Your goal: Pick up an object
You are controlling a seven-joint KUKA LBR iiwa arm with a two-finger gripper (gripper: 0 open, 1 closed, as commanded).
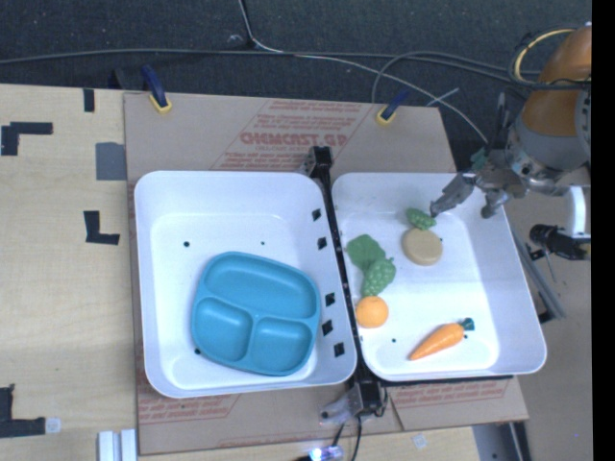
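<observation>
You have 5 candidates in the right bin [509, 286], and none is between the fingers yet. Nearest the camera lies the carrot [440, 340], slanted, well apart from its neighbours, so it looks the easiest target. Next comes the small orange ball [372, 311], close to the bin's left wall and touching the bumpy green piece [378, 276]; I'd skip both, as a wall crowds 1 finger. Further back sits the tan round piece [423, 247], with a small green leafy piece [420, 219] just beyond it. The gripper [476, 195] hovers at the far right corner, its 2 fingers spread apart, 1 tip just beside that leafy piece. Centre over 1 object, straddle it squarely, then descend. The left bin [154, 257] holds a blue divided tray [255, 313].
</observation>
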